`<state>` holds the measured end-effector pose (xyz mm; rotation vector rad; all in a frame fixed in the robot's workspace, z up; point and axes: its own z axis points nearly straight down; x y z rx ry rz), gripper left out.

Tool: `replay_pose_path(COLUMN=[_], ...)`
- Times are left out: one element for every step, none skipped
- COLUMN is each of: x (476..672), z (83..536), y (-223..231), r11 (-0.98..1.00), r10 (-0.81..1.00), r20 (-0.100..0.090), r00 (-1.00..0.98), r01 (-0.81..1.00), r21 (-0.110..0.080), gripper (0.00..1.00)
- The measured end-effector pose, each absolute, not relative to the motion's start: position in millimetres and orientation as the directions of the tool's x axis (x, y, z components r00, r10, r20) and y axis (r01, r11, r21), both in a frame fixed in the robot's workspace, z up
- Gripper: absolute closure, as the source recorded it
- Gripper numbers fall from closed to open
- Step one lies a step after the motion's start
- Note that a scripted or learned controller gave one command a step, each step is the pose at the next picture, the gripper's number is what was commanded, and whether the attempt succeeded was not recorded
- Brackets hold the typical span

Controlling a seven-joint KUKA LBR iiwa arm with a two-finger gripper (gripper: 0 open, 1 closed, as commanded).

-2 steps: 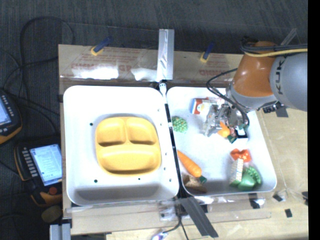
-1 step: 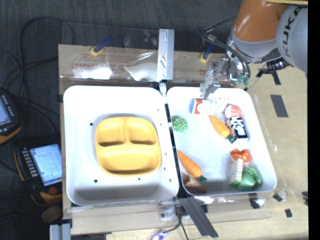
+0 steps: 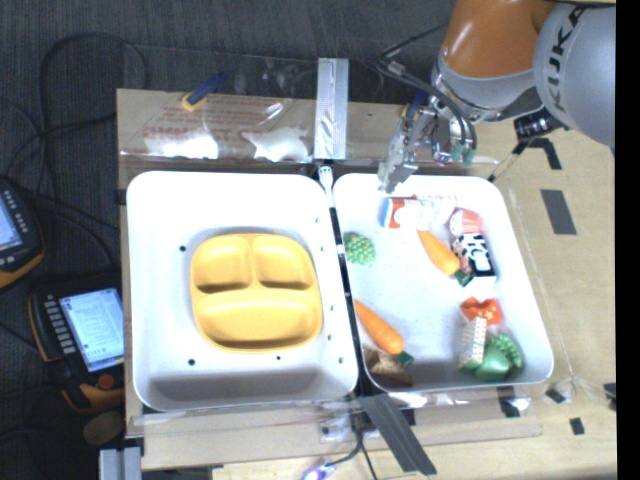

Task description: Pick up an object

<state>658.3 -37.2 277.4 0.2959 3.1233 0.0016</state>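
Two white bins [image 3: 140, 268] sat on my bench.
My gripper [image 3: 400, 168] hovered above the right bin's far rim, beyond the carrot [image 3: 438, 251]; finger state unclear.

My gripper [image 3: 400, 173] hangs over the far edge of the right bin [image 3: 520, 268], nothing between my fingers. Below me lie two carrots [image 3: 438, 252] [image 3: 380, 329], a green ball [image 3: 359, 249] and corn [image 3: 472, 340]. A yellow tray [image 3: 256, 288] fills the left bin [image 3: 160, 208].
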Motion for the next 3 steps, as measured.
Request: replay_pose_path(x=[620.7,621.7,622.7], z=[251,261,270], y=[5,6,6], r11=[0.999,0.999,0.999], r10=[0.034,0.035,0.035], r20=[-0.002,-0.006,-0.009], r00=[-0.999,-0.999,-0.999], r01=[0.034,0.035,0.035], r21=[-0.001,-0.001,-0.001], gripper=[1.00,1.00,1.00])
